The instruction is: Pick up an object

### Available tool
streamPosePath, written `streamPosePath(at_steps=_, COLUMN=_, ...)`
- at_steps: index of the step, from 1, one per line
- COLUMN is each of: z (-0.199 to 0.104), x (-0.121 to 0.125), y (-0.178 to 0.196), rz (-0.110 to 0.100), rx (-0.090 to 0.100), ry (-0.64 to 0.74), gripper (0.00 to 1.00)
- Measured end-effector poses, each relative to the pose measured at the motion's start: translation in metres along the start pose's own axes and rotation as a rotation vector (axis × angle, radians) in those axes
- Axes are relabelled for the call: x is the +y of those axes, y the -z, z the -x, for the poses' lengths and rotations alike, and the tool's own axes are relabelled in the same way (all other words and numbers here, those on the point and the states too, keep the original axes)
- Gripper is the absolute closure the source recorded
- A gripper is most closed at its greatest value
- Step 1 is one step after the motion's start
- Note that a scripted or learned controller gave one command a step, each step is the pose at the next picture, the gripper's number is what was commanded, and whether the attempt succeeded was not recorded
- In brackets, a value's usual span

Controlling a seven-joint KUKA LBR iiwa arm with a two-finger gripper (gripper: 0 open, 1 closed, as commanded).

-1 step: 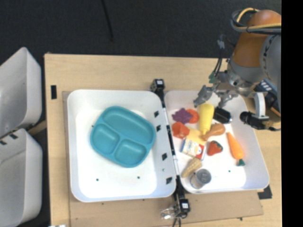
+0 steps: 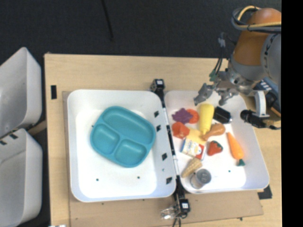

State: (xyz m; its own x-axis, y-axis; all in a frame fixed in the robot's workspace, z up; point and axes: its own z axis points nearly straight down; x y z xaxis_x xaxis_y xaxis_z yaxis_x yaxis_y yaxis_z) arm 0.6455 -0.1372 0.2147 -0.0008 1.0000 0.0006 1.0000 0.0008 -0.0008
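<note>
My gripper [image 2: 214, 94] hangs over the far edge of the right bin [image 2: 251, 174], its two grey fingers [image 2: 202, 94] spread open with nothing between them. Just below it lies a yellow banana-like piece [image 2: 206, 117] beside a small black block [image 2: 222, 114]. Further in the bin are a purple piece [image 2: 181, 115], orange-red pieces [image 2: 180, 129], a white carton [image 2: 192, 148], a red strawberry [image 2: 215, 147], an orange carrot [image 2: 235, 147], a tan cone [image 2: 191, 167] and a grey round can [image 2: 202, 177].
The left bin [image 2: 83, 183] holds a teal divided plate [image 2: 123, 136]. A ridge with black clips [image 2: 165, 141] separates the bins. The arm's orange band [image 2: 253, 37] rises at the upper right. White shapes [image 2: 16, 89] stand left of the bench.
</note>
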Motion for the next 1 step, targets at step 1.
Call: streamPosePath(at_steps=1, z=0.0011, x=0.0014, y=-0.0434, rz=-0.003, rx=-0.002, ry=-0.001, gripper=0.0)
